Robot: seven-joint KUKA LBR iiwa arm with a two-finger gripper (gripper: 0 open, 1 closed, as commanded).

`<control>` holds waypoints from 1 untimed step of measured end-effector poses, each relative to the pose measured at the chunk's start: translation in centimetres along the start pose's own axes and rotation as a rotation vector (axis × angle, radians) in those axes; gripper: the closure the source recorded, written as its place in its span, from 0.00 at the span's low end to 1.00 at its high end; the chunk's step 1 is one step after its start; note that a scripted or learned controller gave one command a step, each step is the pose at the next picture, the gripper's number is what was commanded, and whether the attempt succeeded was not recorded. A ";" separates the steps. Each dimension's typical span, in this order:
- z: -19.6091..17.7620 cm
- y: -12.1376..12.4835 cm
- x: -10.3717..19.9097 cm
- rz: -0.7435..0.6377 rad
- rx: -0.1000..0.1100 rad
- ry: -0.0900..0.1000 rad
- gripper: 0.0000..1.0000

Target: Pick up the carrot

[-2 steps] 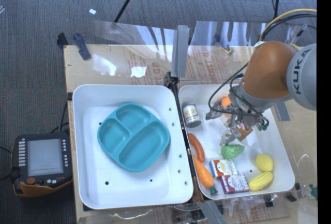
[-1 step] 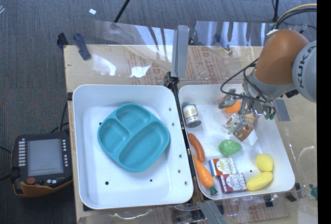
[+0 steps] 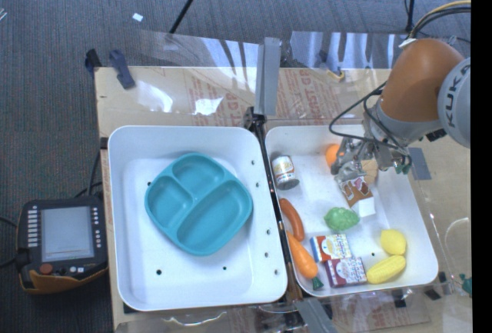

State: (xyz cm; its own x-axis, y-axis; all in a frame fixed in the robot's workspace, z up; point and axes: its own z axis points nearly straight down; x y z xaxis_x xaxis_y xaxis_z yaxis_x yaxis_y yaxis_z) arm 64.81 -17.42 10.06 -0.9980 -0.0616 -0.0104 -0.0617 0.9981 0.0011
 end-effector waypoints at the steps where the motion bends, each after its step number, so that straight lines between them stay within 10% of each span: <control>1: 1.0 2.4 6.1 -0.302 0.001 0.003 1.00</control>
State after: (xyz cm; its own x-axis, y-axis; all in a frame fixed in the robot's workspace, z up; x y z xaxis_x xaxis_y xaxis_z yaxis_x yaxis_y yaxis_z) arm 58.63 -15.43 8.99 -0.9345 -0.3560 -0.0070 -0.3560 0.9345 -0.0023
